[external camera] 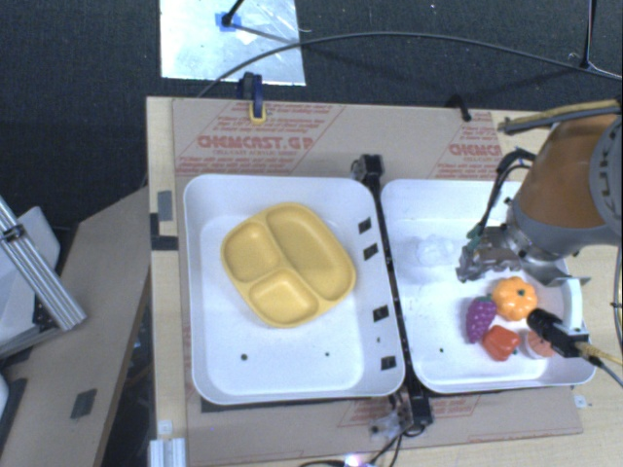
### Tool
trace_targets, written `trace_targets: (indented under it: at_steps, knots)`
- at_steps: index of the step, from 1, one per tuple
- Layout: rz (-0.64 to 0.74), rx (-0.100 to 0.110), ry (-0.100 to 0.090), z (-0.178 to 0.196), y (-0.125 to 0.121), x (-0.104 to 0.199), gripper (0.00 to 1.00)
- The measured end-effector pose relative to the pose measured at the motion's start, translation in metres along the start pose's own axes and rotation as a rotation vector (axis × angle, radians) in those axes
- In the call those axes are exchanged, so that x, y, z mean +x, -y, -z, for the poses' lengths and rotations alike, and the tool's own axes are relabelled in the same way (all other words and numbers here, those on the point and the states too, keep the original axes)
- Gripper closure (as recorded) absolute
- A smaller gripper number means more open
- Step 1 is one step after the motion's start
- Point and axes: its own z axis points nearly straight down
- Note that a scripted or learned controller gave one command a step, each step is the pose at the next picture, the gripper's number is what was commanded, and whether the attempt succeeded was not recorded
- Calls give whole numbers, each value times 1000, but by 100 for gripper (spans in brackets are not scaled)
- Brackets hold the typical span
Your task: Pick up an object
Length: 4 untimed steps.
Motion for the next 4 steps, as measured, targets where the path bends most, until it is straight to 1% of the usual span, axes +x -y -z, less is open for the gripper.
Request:
trace_targets:
  at_steps: [1, 2, 3, 4]
  knots:
    - [1, -1, 0, 44, -5, -4, 100]
    - [2, -1, 0, 91, -2, 1, 100]
    - [6, 4, -3, 95, 7, 52, 100]
    - [7, 4, -2, 98, 5, 105, 100]
